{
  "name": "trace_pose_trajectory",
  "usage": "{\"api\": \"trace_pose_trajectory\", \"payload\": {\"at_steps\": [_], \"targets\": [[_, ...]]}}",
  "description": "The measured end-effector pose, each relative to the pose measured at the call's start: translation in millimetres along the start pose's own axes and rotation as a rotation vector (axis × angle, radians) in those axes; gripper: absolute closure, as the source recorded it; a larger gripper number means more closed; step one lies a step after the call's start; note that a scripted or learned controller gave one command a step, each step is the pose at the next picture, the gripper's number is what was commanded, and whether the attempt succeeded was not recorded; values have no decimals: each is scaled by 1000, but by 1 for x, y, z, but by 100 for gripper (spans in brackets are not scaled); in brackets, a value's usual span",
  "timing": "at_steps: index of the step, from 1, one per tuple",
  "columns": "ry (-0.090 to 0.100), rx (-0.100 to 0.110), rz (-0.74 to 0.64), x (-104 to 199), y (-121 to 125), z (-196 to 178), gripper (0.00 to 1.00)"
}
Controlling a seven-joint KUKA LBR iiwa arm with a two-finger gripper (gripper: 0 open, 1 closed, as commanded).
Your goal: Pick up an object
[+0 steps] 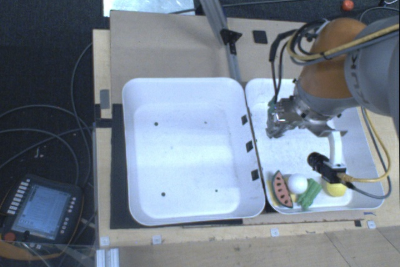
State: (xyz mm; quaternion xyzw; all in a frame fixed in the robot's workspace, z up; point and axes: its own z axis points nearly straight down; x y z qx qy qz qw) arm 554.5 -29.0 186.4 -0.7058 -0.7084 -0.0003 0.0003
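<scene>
White plastic is being presented across the bench as two shallow bins set side by side. At the far left, a teach pendant [39, 208] is being seen on the floor, with cables looped around it. The left bin [140, 94] is being shown next, its floor marked by a few small dark dots. Its right wall is lying against the left wall of the right bin [257, 92], and three dark clips are being seen along that shared edge.

Inside the right bin, a cluster of small objects is being kept in the near corner. From left to right, a watermelon slice [280, 189], a white ball [297, 184], a green object [309, 194] and a yellow object [335, 189] are being shown, touching or just beside one another and close to the near rim.

The gripper [275, 126] is being positioned over the left part of the right bin, near the shared edge and well apart from the cluster, which is lying nearer the camera and to its right. Nothing is being seen between its fingers; whether they are apart or together cannot be told. A black fitting [325, 166] with a white bracket is being carried below the wrist, just above the yellow object.

Bare bin floor is being left between the gripper and the cluster. The grey arm [375, 65] with its orange band is being extended in from the right.
</scene>
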Motion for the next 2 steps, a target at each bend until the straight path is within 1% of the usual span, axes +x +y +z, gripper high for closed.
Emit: {"api": "trace_pose_trajectory", "payload": {"at_steps": [1, 2], "targets": [[1, -3, -1, 45, -12, -38, 100], [0, -3, 0, 78, -40, -68, 100]]}}
